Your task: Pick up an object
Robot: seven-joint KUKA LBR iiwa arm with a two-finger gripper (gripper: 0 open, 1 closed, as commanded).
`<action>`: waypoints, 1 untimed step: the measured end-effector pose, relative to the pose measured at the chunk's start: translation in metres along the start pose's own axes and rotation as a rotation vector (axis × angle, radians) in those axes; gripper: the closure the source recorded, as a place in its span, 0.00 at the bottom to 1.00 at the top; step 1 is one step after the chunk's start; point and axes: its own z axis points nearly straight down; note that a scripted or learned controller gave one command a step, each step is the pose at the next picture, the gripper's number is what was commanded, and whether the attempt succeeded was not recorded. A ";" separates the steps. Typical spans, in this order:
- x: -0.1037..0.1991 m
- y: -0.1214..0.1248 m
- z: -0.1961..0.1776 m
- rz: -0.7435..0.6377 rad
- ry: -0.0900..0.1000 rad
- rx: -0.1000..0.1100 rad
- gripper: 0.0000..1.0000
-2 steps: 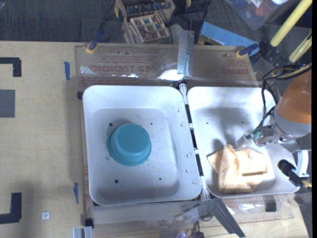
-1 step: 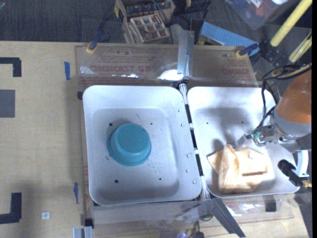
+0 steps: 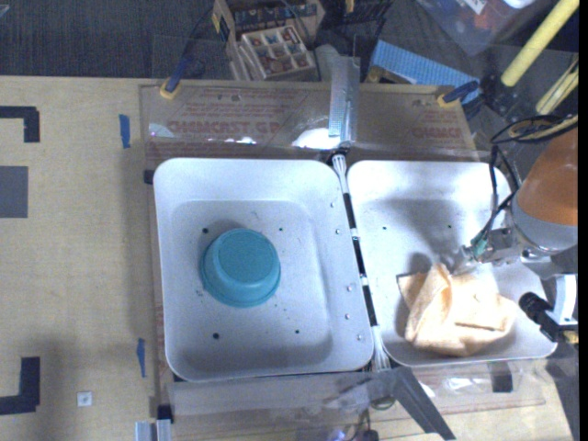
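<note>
Approach step in hand — the gripper (image 3: 467, 255) sits low in the right bin (image 3: 404, 186) at the upper edge of the crumpled tan cloth (image 3: 455, 312) near that bin's front-right corner, grip state indeterminable; cloth's long axis runs left-right; next move calls for a verified pinch.

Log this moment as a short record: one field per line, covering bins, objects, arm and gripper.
left bin: holds a blue bowl, upside down, near the middle
right bin: holds a crumpled tan cloth in the near right part
arm: reaches in from the right, over the right bin's right side
gripper: low, at the cloth's upper edge; contact unclear
held object: none seen between the fingers
task status: nothing lifted yet
</note>
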 end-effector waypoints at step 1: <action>-0.006 0.002 -0.028 0.207 -0.001 0.010 1.00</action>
